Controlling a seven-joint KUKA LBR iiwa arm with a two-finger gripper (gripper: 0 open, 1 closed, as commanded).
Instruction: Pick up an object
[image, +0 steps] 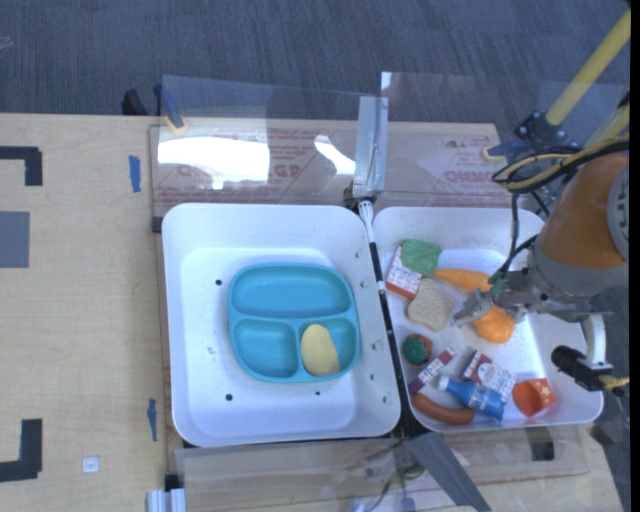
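My gripper (487, 301) hangs low over the middle of the right bin (520, 232), reaching in from the right. It sits between an orange carrot (458, 279) just above it and a round orange fruit (496, 327) just below it, and looks close to both. A tan bread slice (430, 305) lies immediately to its left. Nothing is visibly lifted off the bin floor.
The right bin also holds a green item (421, 256), a red-and-white box (402, 281), a green-and-red piece (417, 349), small packets (436, 368), a blue bottle (475, 397), a sausage (441, 409) and a red-orange cup (533, 397). In the left bin (190, 300) a blue divided plate (290, 296) carries a yellow lemon-like piece (320, 351).
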